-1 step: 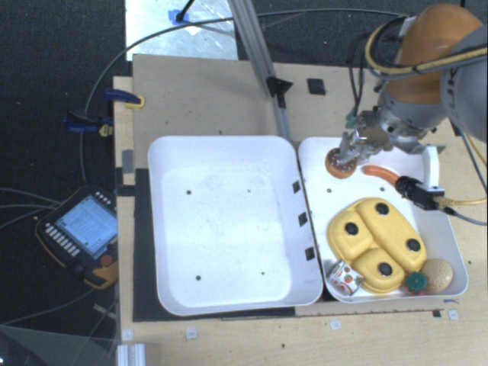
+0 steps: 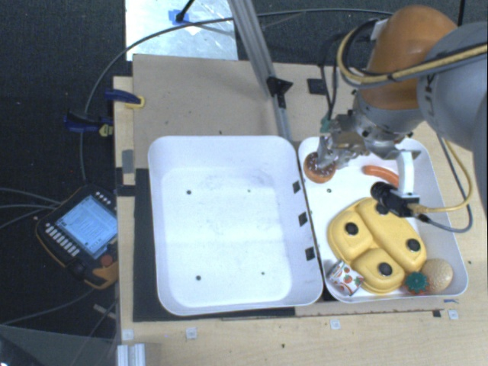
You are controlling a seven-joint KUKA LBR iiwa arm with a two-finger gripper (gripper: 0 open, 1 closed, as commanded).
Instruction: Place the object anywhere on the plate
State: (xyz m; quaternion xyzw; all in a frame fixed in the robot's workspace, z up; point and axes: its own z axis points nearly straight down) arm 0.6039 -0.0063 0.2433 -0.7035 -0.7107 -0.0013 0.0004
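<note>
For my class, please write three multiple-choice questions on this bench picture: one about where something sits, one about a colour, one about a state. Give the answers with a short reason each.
1. In which bin does the yellow plate lie?
A. the left bin
B. the right bin
C. outside both bins

2. What colour is the sausage-shaped object beside the arm?
A. blue
B. orange-red
C. white

3. How does the hand stand relative to the small brown round object?
A. directly over it, at the right bin's upper left corner
B. far away, over the left bin
C. resting on the yellow plate

Answers: 1 B, the plate fills the lower part of the right bin. 2 B, it shows orange-red against the white floor. 3 A, the hand sits right above the brown object, near the rim between the bins.
</note>
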